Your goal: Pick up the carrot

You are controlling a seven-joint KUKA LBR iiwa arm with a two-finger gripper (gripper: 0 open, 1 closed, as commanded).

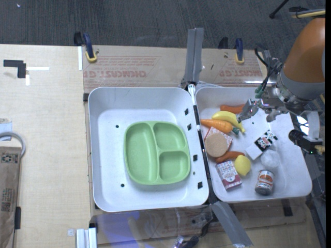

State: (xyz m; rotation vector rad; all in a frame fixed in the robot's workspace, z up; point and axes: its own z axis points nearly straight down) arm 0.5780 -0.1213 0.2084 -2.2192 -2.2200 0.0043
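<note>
Orange carrot (216,124) with green top, lying flat near my right bin's left wall, tip toward that wall, green end touching the banana, a round slice just below it, not in my grasp

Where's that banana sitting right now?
In the camera view the banana lies in the right bin, near its upper left, resting above a carrot and just left of the gripper.
</note>
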